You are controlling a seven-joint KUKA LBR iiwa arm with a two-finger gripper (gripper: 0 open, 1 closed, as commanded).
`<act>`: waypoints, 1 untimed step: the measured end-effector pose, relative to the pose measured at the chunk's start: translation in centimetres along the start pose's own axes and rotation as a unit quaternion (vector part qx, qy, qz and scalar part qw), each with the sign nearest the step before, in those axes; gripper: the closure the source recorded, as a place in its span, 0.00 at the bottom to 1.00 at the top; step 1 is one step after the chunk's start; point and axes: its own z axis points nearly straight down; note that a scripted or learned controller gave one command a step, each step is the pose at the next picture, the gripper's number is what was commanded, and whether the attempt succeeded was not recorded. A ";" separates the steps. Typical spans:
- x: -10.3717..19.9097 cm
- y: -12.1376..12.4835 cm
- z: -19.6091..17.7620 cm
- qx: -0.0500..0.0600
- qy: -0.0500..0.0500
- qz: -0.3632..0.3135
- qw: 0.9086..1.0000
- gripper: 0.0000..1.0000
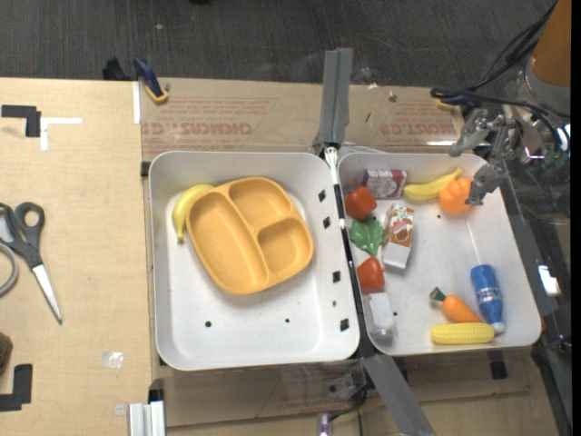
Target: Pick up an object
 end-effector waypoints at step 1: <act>3.1 -4.6 16.4 -0.001 0.000 -0.034 0.999 0.00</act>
